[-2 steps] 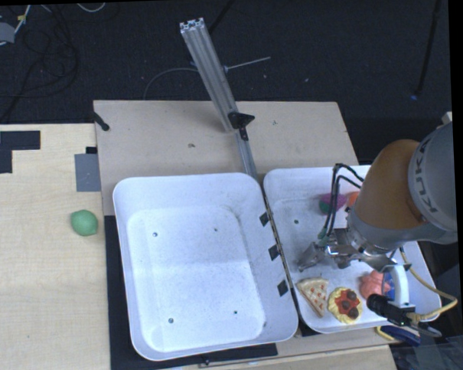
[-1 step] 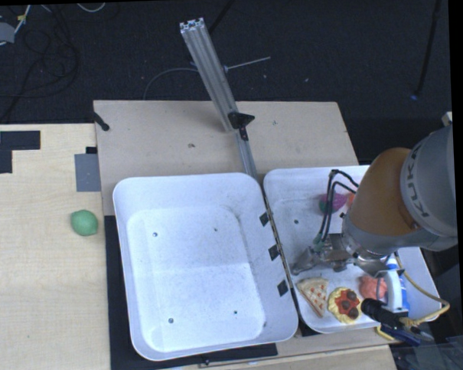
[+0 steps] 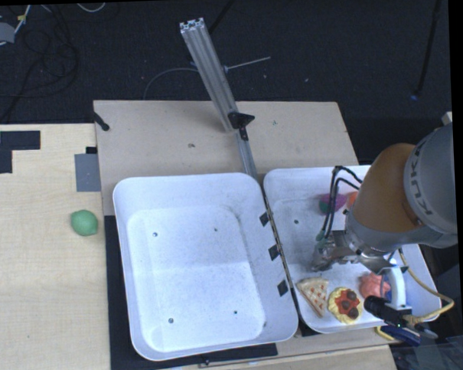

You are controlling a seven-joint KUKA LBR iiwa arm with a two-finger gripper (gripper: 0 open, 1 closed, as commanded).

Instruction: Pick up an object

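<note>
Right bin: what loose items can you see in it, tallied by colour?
Tan pizza-like wedge: 1
Red-and-yellow round item: 1
Pink-red item: 1
Magenta-and-green item, partly behind the arm: 1
Total: 4

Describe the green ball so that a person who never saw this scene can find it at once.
Start at the left white bin, then look past its left edge onto the pale wooden bench. The green ball lies there alone, outside both bins. It is the one round, plain green thing; the other toys crowd the right bin.
</note>
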